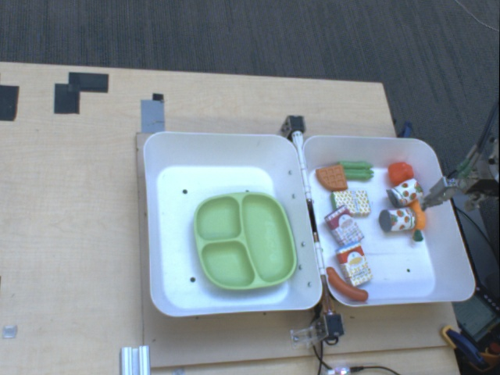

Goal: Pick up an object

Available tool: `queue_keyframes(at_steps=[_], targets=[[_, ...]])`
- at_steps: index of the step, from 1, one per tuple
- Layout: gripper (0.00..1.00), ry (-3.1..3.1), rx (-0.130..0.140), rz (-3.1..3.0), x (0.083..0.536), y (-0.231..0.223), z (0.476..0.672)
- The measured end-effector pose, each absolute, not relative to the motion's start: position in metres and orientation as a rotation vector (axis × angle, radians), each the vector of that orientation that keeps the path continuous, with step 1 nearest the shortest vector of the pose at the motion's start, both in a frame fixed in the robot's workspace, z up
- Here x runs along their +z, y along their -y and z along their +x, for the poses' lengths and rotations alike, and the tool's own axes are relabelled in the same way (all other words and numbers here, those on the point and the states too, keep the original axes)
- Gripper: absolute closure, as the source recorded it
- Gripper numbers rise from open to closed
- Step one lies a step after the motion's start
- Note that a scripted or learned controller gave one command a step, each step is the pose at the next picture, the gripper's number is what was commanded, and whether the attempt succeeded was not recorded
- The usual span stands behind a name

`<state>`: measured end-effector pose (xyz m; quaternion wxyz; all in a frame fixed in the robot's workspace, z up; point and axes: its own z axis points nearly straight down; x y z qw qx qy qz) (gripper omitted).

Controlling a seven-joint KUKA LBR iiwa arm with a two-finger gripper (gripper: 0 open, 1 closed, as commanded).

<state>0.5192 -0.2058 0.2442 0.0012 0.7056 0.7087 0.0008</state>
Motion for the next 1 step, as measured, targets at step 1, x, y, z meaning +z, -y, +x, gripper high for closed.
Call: queue_keyframes(at_steps=[1], targets=[[0.00, -2.225, 0.000, 2.220, 0.1068, 0.2054, 0.5074]])
